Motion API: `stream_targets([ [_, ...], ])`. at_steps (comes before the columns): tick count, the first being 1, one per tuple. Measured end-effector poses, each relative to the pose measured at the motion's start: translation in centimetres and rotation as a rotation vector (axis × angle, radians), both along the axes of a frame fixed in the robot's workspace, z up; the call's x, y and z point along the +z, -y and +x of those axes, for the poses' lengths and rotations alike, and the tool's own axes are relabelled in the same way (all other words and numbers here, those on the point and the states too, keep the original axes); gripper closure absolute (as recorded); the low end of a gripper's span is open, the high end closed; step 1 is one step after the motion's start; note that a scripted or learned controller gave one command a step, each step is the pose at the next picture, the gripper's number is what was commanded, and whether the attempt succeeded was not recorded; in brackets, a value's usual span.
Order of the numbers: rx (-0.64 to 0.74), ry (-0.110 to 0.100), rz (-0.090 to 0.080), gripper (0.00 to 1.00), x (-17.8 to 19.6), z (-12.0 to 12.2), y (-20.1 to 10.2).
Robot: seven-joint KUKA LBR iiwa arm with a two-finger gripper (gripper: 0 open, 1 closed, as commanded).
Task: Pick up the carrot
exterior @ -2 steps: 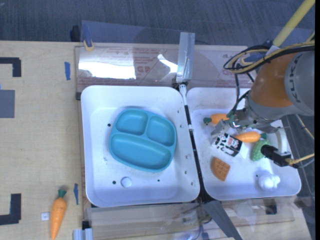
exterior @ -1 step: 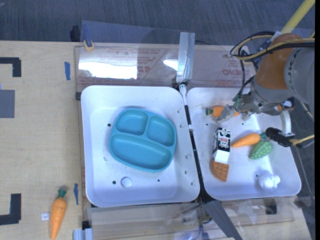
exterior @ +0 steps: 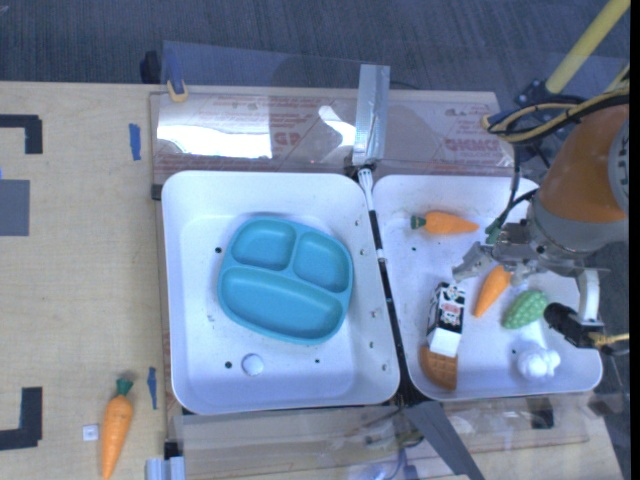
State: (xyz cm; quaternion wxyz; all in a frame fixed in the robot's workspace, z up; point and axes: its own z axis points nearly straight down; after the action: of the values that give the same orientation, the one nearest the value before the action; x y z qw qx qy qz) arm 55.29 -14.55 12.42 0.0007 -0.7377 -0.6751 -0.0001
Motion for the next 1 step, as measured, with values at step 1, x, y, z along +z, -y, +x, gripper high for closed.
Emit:
stream_targets([
  [1, 0.110, 0.004, -0.003, 0.00, -3.77, -1.72, 3.59],
])
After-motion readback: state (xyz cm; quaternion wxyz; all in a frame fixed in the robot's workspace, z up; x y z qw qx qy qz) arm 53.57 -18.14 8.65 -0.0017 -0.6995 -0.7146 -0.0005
